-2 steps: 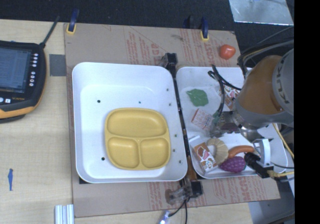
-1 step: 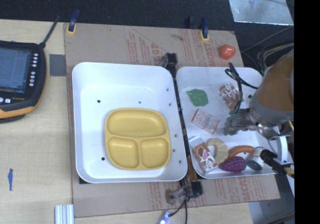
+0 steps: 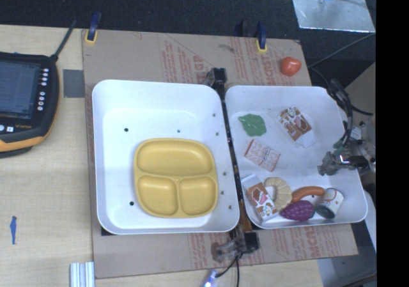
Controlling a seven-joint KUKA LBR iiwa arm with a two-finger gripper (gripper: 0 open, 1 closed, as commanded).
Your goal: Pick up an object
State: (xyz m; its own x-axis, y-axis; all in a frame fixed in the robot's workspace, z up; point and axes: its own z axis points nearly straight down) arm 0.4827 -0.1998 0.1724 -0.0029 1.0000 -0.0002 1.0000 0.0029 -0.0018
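The right bin [image 3: 332,97] holds several small items. A green leaf-shaped piece [image 3: 252,124] and a patterned packet [image 3: 294,123] lie toward its back. A red-and-white packet [image 3: 262,155] is near the middle. Along the front lie a small carton [image 3: 259,197], a pale ring-shaped bun [image 3: 278,189], an orange sausage [image 3: 307,192], a purple grape bunch [image 3: 298,210] and a small cup [image 3: 331,200]. My gripper [image 3: 337,162] hangs low at the bin's right edge, above bare floor, just behind the cup and sausage. I see nothing held in it.
The left bin [image 3: 108,119] holds a yellow three-part plate [image 3: 176,177]. A red tomato-like ball [image 3: 291,66] sits on the cardboard behind the right bin. A control tablet [image 3: 22,100] lies at far left. Clamps [image 3: 261,35] grip the cardboard's back edge.
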